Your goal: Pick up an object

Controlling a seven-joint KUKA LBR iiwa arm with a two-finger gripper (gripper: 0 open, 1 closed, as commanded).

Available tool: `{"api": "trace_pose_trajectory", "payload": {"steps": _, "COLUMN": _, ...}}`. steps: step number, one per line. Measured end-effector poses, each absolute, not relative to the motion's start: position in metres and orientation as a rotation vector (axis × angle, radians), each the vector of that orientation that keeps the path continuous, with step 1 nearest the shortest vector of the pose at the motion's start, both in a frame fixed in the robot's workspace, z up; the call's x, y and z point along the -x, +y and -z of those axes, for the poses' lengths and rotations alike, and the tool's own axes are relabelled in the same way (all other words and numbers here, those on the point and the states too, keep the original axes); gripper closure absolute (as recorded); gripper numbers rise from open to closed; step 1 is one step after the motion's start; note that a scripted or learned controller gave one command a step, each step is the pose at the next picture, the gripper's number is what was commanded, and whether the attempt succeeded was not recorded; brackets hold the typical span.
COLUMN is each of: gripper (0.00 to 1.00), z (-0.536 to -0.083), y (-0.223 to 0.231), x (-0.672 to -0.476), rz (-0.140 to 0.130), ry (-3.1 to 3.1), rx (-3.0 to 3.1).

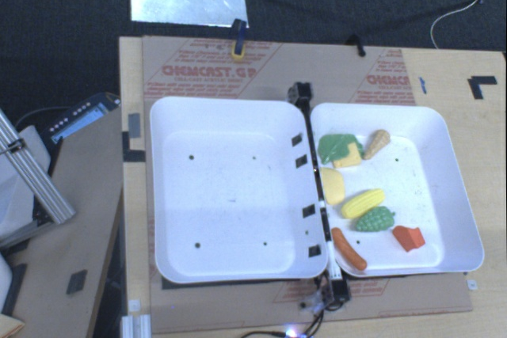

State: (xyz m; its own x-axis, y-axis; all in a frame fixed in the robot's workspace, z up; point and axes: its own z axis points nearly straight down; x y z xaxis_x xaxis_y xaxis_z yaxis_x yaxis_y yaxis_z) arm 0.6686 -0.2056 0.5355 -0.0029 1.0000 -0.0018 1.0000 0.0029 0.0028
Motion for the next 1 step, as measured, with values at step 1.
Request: {"api": "trace_pose_trajectory", "payload": {"steps": 1, "gripper": 1.0, "z": -0.5354, "y": -0.2053, "x": -0.6687, "rz": -0.001, "ry": 2.224, "rx": -2.214}}
